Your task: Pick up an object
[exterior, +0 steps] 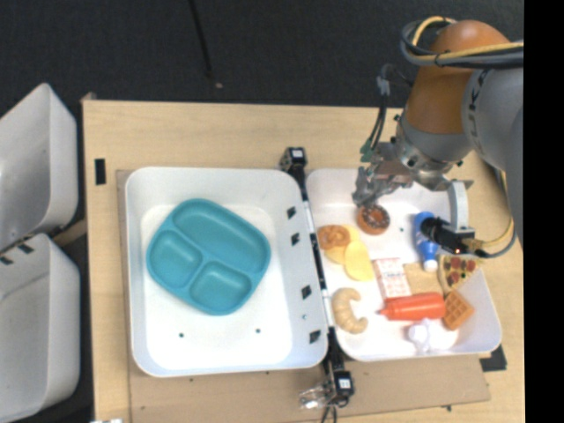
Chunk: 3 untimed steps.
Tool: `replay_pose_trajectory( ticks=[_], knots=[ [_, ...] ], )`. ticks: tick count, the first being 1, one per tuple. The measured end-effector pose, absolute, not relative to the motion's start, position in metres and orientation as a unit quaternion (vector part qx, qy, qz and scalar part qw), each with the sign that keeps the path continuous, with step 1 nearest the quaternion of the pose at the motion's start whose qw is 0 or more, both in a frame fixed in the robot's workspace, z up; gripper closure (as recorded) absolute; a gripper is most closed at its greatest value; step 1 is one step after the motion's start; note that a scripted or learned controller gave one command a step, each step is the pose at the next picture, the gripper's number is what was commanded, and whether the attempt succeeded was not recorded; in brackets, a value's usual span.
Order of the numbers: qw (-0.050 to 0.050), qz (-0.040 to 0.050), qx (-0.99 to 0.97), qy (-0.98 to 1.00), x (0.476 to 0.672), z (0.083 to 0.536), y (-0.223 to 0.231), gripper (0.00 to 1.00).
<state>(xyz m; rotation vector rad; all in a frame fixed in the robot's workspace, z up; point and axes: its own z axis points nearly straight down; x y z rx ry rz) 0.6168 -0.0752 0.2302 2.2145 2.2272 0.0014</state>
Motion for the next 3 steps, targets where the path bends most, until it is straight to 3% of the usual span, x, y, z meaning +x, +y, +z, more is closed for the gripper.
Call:
replay_pose_trajectory(
  ticks=[1, 3],
  knots=[
    [0.001, 0.0009, 0.706, 0.709, 0.628, 0.251, -0.052, 1.00],
    [0.002, -0.0003, 0.706, 0.708, 0.633, 0.241, -0.066, 1.00]
  ],
)
